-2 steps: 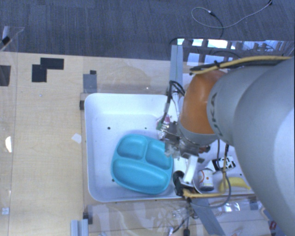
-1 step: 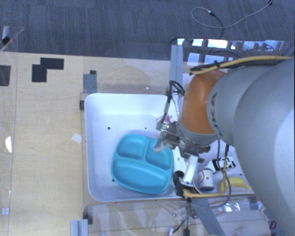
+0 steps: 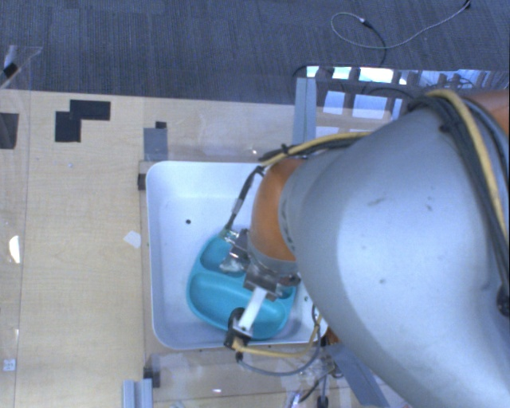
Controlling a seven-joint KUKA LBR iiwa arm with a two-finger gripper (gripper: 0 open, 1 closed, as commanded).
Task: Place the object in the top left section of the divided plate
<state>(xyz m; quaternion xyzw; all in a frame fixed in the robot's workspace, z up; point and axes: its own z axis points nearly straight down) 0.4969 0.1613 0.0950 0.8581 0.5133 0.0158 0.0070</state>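
Tool (image 3: pixel 261 280) over blue plate (image 3: pixel 209 299), long axis diagonal

no readable text, labels or numbers

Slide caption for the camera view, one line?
Grey KUKA arm reaches down over the blue divided plate lying in a white bin.

Dark grey carpet (image 3: pixel 159 40) covers the floor beyond the pale wooden bench (image 3: pixel 72 303). A thin white cable (image 3: pixel 362 21) loops across it. Black tape patches (image 3: pixel 72 126) mark the bench's far left, beside a glinting clear panel (image 3: pixel 16 159).
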